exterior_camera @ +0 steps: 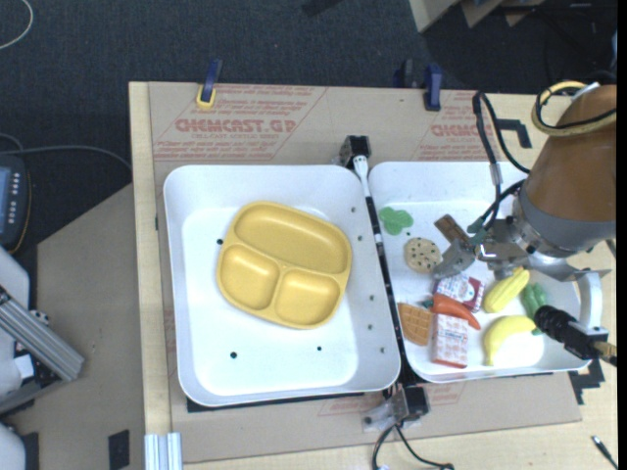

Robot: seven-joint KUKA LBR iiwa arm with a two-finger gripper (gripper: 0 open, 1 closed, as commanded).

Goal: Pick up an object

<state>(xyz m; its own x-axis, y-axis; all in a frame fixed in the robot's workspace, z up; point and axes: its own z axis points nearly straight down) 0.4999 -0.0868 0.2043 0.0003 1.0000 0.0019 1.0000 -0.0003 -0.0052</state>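
Cardboard covers the bench under two white bins. At 3 o'clock the gripper (460, 255) hangs over the right bin (431, 179), beside a cookie (422, 254); its bulk hides part of the toy food, and its finger state is unclear.

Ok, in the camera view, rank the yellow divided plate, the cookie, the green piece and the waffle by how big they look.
1. yellow divided plate, by far the largest.
2. waffle, though partly covered by a packet, so unsure.
3. cookie and green piece look about alike; I won't rank them.
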